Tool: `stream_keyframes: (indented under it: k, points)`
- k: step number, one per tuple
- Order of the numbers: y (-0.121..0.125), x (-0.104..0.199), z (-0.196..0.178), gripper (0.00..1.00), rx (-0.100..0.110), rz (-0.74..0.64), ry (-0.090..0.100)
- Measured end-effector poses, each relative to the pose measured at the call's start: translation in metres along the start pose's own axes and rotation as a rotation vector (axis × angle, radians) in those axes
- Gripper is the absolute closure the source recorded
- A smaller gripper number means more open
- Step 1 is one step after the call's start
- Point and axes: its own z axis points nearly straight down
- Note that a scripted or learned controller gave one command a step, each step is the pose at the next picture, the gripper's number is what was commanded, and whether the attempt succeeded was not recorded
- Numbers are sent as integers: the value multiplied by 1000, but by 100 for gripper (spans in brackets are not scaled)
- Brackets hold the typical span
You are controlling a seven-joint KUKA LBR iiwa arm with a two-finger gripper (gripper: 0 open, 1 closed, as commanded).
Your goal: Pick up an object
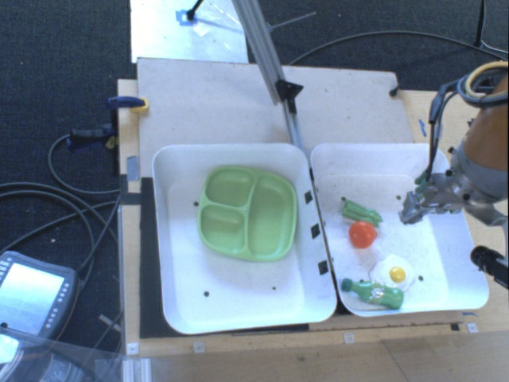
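Two shallow white bins side by side on the bench. In the left bin [171,293], a green divided plate [248,213], lying flat near the middle, a little toward the far edge. In the right bin [461,293], four small things, all in its left half: a green pepper-like piece [361,212] toward the middle of the left wall, a red tomato [363,234] just beside it on the near side, a fried egg [393,273] nearer the front edge, and a green bottle [374,293] lying on its side at the front left corner, just beside the egg. Gripper [413,212] low over the right bin's middle, toward the right wall, apart from the pepper and tomato, nothing seen between its tips. Cannot tell whether spread or closed. Grey arm [485,146] reaching in over the bench's right edge.
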Motion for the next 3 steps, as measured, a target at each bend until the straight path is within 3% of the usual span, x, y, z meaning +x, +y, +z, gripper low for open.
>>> stream_keyframes:
  k: [1, 3]
  points:
    - [13, 53, 1, 100, 1, -1, 1]
    - [12, 163, -9, 100, 3, -2, 2]
